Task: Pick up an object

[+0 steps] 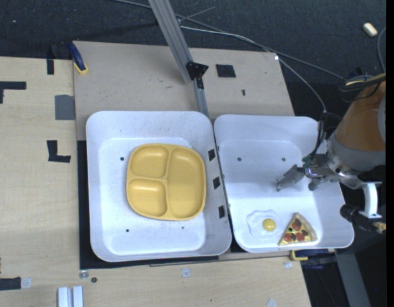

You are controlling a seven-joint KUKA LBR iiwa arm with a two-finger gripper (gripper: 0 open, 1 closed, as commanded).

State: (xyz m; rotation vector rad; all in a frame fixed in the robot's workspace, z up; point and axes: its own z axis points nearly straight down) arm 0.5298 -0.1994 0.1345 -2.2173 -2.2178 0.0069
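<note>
The grey two-finger gripper (298, 177) hangs over the right white bin (261, 130), jaws spread and holding nothing. The flat fried-egg toy (263, 223) lies below-left of the jaws; the triangular pizza-slice toy (298, 229) lies directly below, long axis pointing back up at them.

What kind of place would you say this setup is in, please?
Probably a robotics lab's grasping test bench: two shallow white bins side by side, toy food such as a fried egg and pizza slice, a yellow divided plate, and the gripper reaching in.
</note>
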